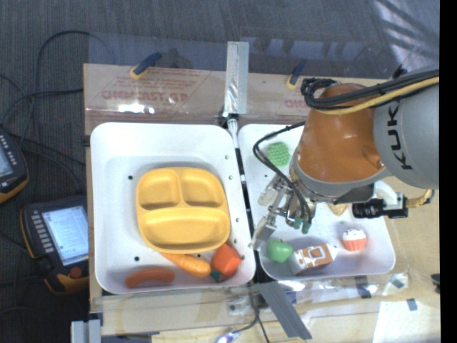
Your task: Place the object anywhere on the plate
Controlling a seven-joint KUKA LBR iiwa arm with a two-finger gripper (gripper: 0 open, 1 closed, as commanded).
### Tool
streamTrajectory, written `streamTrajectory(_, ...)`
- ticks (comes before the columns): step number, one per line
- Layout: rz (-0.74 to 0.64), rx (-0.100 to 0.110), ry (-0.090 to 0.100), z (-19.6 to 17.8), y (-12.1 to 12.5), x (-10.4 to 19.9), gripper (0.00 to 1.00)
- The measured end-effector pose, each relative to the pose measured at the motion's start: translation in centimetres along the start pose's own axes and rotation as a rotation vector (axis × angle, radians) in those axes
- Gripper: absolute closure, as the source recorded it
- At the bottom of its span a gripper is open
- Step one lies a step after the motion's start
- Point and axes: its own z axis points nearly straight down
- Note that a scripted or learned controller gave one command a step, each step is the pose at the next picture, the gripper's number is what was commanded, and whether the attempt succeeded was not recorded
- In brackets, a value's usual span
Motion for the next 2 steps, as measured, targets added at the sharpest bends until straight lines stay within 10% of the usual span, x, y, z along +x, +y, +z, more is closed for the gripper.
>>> streamTrajectory(1,0.000,-0.003,0.000,-0.9,0.1,-0.1,1.00)
streamTrajectory(2,0.119,-0.001,0.000,1.4,5.7,-2.8,1.00)
